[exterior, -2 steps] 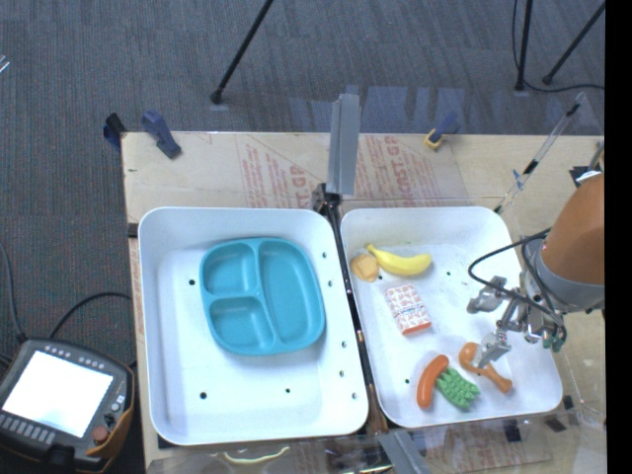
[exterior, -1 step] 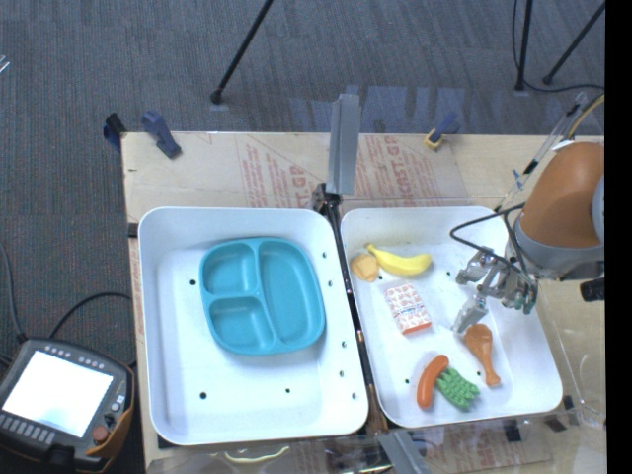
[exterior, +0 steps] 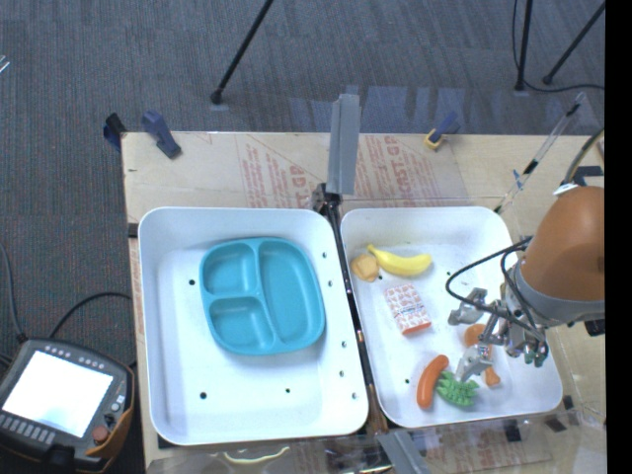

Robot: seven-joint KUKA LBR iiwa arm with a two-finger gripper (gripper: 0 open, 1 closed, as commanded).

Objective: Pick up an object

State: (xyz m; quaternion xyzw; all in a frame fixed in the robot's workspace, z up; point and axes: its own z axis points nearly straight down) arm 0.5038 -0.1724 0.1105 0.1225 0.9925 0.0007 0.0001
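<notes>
Nearest us, a teach pendant (exterior: 61,395) with a glowing white screen lies on the floor by the bench's near left corner. On the bench, the left bin (exterior: 163,363), shallow, glossy white plastic with rounded corners, carries a smooth teal divided plate (exterior: 263,294) with three compartments. In the right bin (exterior: 464,223), we see an orange sausage-shaped toy (exterior: 431,380) touching a bumpy green toy (exterior: 456,390) near the front wall, a flat red-and-white packet (exterior: 407,309) mid-bin, and a curved yellow banana (exterior: 399,262) beside a small tan lump (exterior: 364,268) toward the back. The arm reaches in from the right, its orange band (exterior: 571,240) above a cabled metal wrist, the gripper (exterior: 481,355) pointing down beside the green toy. We cannot tell whether it is spread or closed. Behind, bare cardboard (exterior: 257,171) and grey carpet (exterior: 118,38).
</notes>
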